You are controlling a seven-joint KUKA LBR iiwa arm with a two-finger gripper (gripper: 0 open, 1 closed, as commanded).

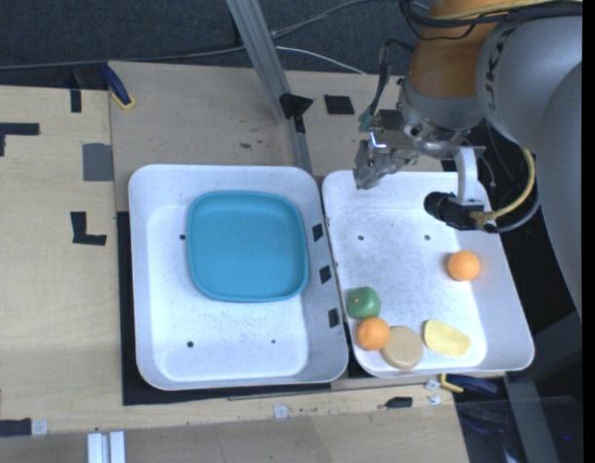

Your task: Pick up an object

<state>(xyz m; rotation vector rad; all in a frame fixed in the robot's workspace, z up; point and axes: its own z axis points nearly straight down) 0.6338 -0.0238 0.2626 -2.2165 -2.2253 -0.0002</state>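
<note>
My gripper (371, 171) hangs over the far left corner of the right bin (413, 230), fingers pointing down, nothing visible between them. Along that bin's near edge lie a green ball (363, 303), an orange ball (373, 334), a tan round piece (403, 347) and a yellow piece (446, 339). A second orange ball (462, 265) rests near the bin's right side. All of these sit well away from the gripper, towards the near edge.
The left bin (162, 258) holds a blue square plate (247, 245). A slanted metal pole (268, 61) stands behind the bins. A black cable fitting (451, 208) hangs off the arm over the right bin's far side.
</note>
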